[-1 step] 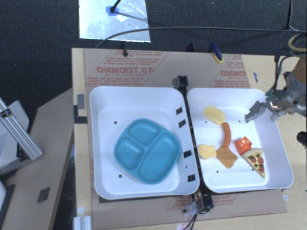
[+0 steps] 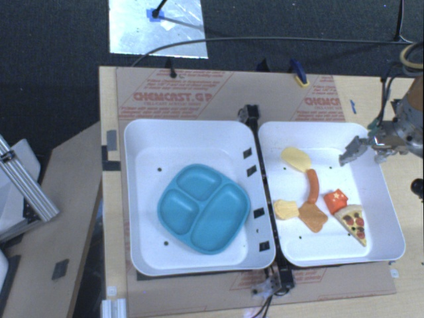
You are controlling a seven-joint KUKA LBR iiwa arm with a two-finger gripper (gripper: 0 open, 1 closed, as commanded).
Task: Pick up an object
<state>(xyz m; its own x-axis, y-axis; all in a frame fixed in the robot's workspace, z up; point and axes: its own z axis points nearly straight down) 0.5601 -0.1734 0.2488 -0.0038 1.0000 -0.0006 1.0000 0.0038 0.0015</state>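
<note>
The camera view looks down on the bench (image 2: 66, 177) with its two white bins. The left bin (image 2: 142, 144), well away from the gripper on its far side, holds a blue divided plate (image 2: 204, 207) with three sections. The right bin (image 2: 384, 224) lies just below the gripper and carries the small items. The arm (image 2: 405, 128) enters at the right edge, and its gripper (image 2: 351, 152) hangs over that bin's upper right corner, above the white floor and touching none of the items; nothing sits between its tips, and I cannot tell whether they are apart or together.

Nearest the gripper, to its left, lies a pale yellow piece (image 2: 296, 158). Below that an orange sausage (image 2: 313, 185) runs down the bin. Further below the gripper are a pizza slice (image 2: 352, 222) and, touching it, a red block (image 2: 336, 199). Lower left of the gripper lie a tan piece (image 2: 313, 217) and a small yellow chip (image 2: 285, 209), side by side.
</note>
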